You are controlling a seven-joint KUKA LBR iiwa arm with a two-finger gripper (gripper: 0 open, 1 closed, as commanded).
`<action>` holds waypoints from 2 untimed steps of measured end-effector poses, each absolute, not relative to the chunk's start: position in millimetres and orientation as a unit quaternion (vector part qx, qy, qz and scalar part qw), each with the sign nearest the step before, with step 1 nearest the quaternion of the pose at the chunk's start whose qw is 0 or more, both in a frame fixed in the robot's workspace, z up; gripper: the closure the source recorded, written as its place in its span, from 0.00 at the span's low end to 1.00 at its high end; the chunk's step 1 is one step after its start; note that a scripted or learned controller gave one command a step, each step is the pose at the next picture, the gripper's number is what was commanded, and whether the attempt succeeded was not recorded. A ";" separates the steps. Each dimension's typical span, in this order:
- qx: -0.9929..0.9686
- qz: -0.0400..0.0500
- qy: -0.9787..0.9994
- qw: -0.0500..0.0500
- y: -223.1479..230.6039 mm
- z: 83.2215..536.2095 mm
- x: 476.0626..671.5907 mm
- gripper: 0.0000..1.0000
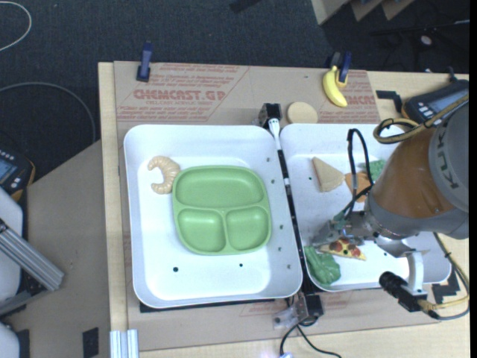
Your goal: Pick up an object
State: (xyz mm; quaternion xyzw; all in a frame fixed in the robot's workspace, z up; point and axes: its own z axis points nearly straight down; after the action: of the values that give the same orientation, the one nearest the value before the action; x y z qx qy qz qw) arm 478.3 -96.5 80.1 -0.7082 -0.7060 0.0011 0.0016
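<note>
We see the arm point(417, 185) reaching in over the right bin point(298, 144), with the tool point(344, 233) low near that bin's front left corner. It sits right over a toy pizza slice point(347, 250) and just above a green leafy toy point(323, 267) in the same corner. We cannot tell how far the tool is open or whether it has anything; its tips are lost in clutter and cables. Nothing visibly sits between them, so we don't call a grasp.

Other candidates in the right bin: a tan wedge point(326, 174) toward the back, plus an orange piece point(359, 181) and a green bit point(375, 168) partly hidden by the arm. The left bin point(141, 222) holds a green divided plate point(221, 209) at centre and a toy croissant point(163, 174) touching the plate's back left edge. A toy banana point(335, 88) and a tan disc point(302, 112) lie on the tabletop point(223, 88) behind the bins.

Risks, as we judge them: the pizza slice is flat and thin, so the tool may close above it and come up with nothing. The leafy toy is just beside it, so the tool may pinch both or nudge one away. Closeness to the bin's left wall could also block one side of the tool.
</note>
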 end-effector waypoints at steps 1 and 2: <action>-0.708 0.000 -0.707 -0.001 -95.2 94.6 479.2 1.00; -0.708 -0.001 -0.707 -0.002 -95.4 105.1 479.8 1.00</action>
State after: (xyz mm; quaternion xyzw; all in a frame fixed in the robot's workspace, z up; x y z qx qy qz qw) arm 479.8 -95.4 105.1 -0.7076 -0.7066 -0.0009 -0.0024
